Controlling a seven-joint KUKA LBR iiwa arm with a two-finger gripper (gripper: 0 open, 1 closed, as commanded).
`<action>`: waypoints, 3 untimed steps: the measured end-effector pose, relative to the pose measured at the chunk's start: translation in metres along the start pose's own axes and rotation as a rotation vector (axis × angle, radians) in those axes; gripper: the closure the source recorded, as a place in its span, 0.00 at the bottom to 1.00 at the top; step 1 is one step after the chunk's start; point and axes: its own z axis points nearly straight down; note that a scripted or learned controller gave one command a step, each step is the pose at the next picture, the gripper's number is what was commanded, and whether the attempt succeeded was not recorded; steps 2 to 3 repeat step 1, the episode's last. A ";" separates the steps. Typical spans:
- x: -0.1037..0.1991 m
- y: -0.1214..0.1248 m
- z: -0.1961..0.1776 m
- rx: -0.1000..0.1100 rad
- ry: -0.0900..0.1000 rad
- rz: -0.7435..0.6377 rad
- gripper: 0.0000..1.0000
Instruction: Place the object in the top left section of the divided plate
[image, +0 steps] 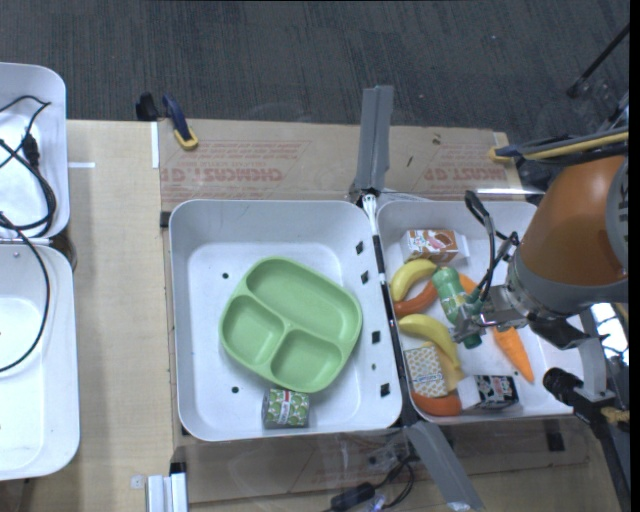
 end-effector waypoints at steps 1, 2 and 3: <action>0.058 0.008 0.000 0.001 0.000 -0.042 1.00; 0.058 0.008 0.000 0.001 0.000 -0.042 1.00; 0.058 0.008 0.000 0.001 0.000 -0.042 1.00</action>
